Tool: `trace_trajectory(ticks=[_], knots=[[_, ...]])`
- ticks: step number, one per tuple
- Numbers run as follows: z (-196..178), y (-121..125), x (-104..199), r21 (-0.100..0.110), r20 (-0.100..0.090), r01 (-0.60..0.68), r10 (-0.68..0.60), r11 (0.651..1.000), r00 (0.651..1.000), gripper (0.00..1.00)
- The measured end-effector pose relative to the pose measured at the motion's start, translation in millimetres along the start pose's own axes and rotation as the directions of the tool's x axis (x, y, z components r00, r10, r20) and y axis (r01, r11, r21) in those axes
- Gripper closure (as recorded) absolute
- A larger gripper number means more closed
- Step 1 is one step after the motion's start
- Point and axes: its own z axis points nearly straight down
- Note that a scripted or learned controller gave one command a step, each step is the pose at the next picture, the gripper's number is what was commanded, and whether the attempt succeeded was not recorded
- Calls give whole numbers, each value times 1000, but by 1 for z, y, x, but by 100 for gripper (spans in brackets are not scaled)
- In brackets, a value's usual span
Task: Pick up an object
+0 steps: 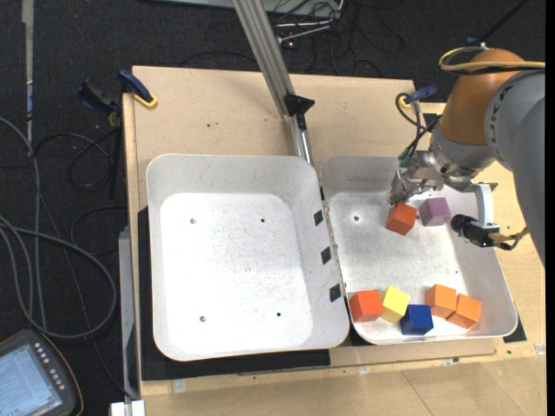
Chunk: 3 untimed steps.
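My gripper (406, 194) hangs over the back of the right bin (364, 167), reaching in from the right. A red-orange block (401, 219) sits tilted right at its tip, touching or nearly touching it; I cannot make out whether the block is gripped. A purple block (434, 210) lies just to the right of the red-orange one, under the wrist. Along the bin's front edge lie an orange block (366, 304), a yellow block (395, 302), a blue block (417, 319) and two more orange blocks (443, 298) (467, 310).
The left bin (160, 232) stands beside the right one, their rims meeting in the middle. A slanted metal pole (264, 46) crosses the back of the bench. Cables (486, 232) hang at the gripper's right.
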Motion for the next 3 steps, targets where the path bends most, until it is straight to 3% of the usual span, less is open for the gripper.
trace_trajectory(ticks=[3], knots=[[-167,11,13,-5,1,2,-2,1000,1000,100]])
